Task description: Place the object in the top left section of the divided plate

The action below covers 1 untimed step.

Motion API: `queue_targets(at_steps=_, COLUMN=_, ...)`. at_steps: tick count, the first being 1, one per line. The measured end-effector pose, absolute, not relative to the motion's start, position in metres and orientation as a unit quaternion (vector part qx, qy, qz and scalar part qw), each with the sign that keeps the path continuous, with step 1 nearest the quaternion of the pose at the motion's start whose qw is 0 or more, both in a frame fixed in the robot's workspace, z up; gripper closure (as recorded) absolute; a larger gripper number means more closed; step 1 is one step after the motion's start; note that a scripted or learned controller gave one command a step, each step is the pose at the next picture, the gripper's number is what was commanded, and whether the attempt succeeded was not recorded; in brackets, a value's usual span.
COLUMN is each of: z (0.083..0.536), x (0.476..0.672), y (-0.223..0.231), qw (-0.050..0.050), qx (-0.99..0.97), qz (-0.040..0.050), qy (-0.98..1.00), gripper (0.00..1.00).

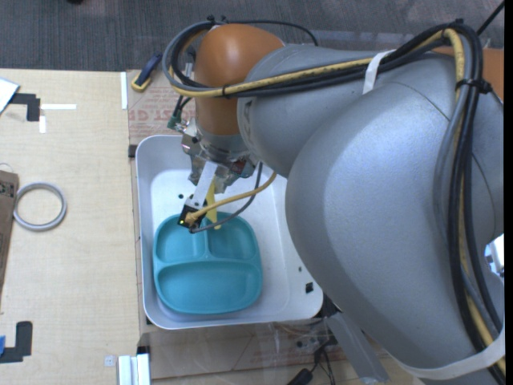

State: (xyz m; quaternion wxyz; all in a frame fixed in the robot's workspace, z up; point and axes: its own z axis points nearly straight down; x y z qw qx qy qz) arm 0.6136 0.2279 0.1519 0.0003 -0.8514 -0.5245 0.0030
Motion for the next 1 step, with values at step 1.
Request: queue_targets(at_steps=1, z=0.1113, x=0.5705, y=0.2269, qw=-0.008, qx=-0.746, qz=-0.0147, qy=-0.665, gripper=1.0)
